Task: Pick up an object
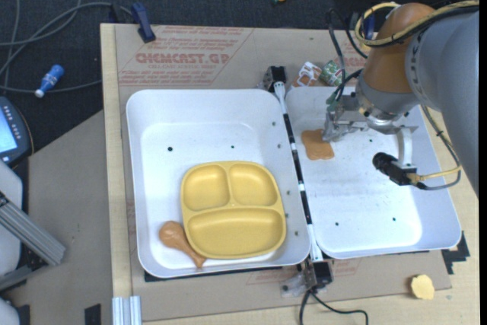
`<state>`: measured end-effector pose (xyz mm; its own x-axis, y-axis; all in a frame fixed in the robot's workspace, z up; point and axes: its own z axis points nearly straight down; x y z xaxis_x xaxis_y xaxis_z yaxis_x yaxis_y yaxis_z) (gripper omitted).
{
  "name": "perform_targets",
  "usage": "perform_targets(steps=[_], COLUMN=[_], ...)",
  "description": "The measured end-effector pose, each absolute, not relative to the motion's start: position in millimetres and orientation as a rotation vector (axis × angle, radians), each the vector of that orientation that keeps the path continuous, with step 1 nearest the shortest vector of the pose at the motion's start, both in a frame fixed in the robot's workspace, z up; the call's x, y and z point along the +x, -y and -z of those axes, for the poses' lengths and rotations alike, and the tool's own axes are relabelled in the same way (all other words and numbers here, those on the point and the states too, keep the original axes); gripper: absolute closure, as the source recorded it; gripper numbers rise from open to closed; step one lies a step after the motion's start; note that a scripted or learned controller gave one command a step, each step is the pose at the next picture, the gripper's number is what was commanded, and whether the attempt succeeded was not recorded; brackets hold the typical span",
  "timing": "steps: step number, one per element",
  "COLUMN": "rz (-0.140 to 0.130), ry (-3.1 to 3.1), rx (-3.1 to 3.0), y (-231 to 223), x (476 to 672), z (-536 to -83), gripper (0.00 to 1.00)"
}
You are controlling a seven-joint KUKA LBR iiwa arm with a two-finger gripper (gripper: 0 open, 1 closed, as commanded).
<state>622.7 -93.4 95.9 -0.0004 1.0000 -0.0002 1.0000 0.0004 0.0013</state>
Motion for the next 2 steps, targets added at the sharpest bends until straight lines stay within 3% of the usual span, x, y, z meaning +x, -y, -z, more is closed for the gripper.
perform_targets(steps=[1,2], rz=[0.007,0.001], ry=[-2.223,-2.222], rx=[2.23,2.223], y=[101.0,100.3], x=[562.8,565.9], z=[-83.5,-84.4], gripper=[1.0,0.0])
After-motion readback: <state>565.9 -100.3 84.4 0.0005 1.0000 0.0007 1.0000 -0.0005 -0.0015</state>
